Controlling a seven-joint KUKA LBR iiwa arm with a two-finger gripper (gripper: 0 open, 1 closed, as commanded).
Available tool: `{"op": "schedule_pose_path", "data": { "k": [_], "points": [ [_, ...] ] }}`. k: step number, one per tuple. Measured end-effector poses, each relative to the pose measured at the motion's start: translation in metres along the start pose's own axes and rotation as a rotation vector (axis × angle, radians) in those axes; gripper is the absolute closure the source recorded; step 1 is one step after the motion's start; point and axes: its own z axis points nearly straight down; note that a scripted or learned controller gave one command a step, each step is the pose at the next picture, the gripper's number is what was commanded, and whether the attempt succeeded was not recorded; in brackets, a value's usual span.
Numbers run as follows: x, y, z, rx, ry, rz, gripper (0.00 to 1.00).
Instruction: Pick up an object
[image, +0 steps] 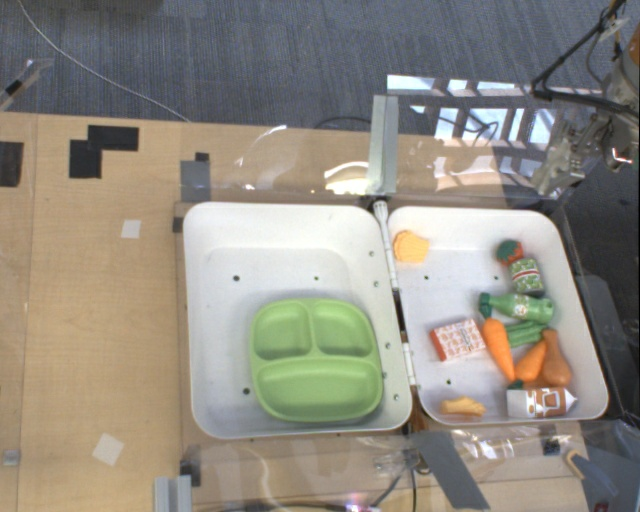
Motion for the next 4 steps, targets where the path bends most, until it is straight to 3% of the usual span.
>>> {"op": "schedule_pose_path", "data": {
  "k": [3, 4],
  "points": [
    [-0.006, 0.004, -0.046, 0.000, -0.041, -0.009, 1.00],
    [-0.011, -0.038, -0.055, 0.002, -0.005, 0.059, 1.00]
  ]
}}
